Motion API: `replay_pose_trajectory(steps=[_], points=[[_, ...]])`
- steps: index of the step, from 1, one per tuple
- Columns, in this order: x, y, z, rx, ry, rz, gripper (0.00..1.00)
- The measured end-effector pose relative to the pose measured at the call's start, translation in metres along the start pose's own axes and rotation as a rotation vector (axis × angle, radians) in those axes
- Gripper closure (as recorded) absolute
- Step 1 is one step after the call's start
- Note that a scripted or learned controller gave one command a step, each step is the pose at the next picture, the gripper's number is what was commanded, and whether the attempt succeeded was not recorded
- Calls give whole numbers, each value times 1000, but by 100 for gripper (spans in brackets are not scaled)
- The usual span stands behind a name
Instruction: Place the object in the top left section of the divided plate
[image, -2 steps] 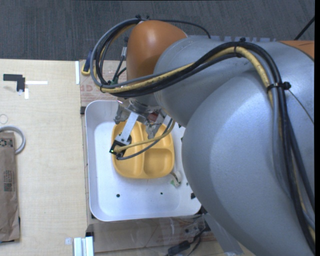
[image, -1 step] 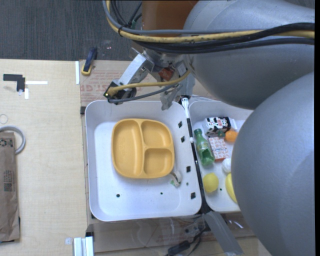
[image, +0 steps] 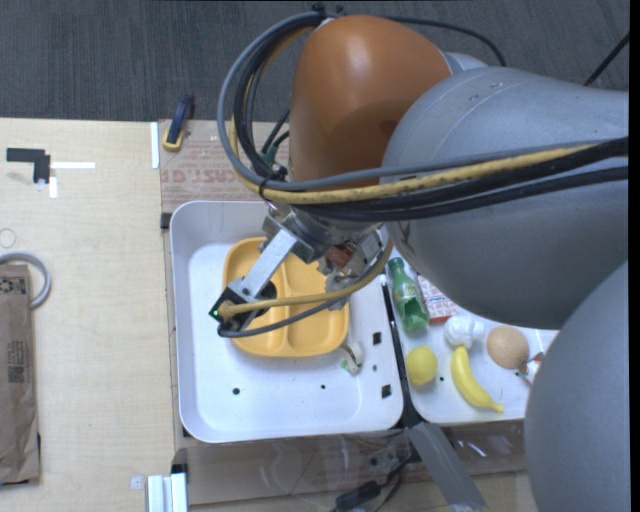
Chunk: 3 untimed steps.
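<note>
Yellow divided plate (image: 300, 335) lies in the left bin (image: 270, 400). My jaws hang over its upper right, and I cannot tell whether they are spread or pinching the object. I should shift left, centre low over the top left section, then release. Lemon (image: 421, 365) and banana (image: 472, 382) stay in the right bin (image: 443, 402).

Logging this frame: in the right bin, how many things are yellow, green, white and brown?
Yellow: 2, the lemon and the banana
Green: 1, the bottle
White: 1, the small bulb
Brown: 1, the egg
Total: 5
</note>
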<state>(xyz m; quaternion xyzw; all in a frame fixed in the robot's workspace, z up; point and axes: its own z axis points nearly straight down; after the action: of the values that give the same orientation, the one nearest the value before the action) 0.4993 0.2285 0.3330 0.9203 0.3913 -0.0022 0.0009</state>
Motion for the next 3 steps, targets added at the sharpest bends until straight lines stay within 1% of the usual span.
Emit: replay_pose_trajectory(steps=[3], points=[[0,0,0,0,0,1,0]])
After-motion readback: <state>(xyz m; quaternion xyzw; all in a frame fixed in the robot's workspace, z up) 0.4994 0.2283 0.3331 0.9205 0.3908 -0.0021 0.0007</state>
